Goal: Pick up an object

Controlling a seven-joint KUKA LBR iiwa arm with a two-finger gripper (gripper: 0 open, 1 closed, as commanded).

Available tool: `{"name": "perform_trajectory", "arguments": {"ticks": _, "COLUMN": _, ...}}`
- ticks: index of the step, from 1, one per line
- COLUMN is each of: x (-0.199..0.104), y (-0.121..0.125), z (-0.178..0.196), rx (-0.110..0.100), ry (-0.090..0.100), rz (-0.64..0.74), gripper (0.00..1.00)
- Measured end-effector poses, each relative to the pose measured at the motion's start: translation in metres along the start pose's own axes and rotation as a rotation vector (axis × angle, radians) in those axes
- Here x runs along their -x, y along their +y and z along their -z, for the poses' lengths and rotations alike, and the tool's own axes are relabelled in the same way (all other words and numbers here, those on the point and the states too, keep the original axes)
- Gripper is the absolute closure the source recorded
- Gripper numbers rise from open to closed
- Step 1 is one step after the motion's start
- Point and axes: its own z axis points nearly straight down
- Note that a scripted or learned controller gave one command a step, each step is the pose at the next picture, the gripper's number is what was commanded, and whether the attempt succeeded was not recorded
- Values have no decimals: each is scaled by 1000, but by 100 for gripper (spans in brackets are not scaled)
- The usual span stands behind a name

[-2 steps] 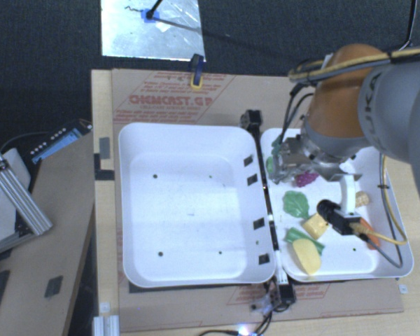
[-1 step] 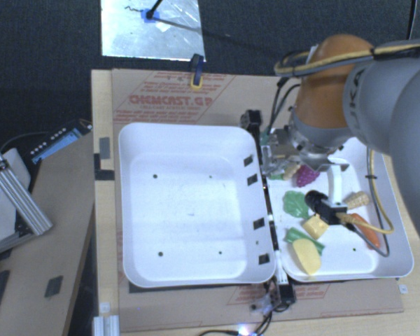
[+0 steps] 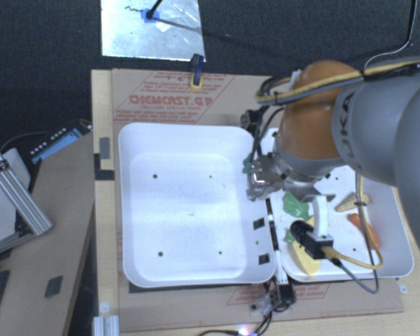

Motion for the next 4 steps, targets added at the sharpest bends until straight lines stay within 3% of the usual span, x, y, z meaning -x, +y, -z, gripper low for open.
{"name": "perform_trajectory", "arguments": {"ticks": 1, "x": -68, "y": -35, "z": -30, "rx": -1, "ry": 1, "rz": 3, "gripper": 100}}
{"name": "perform_trajectory", "arguments": {"ticks": 2, "x": -108, "y": -2, "z": 118, "rx": 21, "ry": 6, "rz": 2, "gripper": 100}}
{"name": "perform_trajectory", "arguments": {"ticks": 3, "x": -114, "y": 41, "z": 152, "rx": 11, "ry": 1, "rz": -2, "gripper": 100}}
{"name": "perform_trajectory", "arguments": {"ticks": 4, "x": -108, "y": 105, "z": 200, "rx": 13, "ry": -1, "rz": -4, "gripper": 100}}
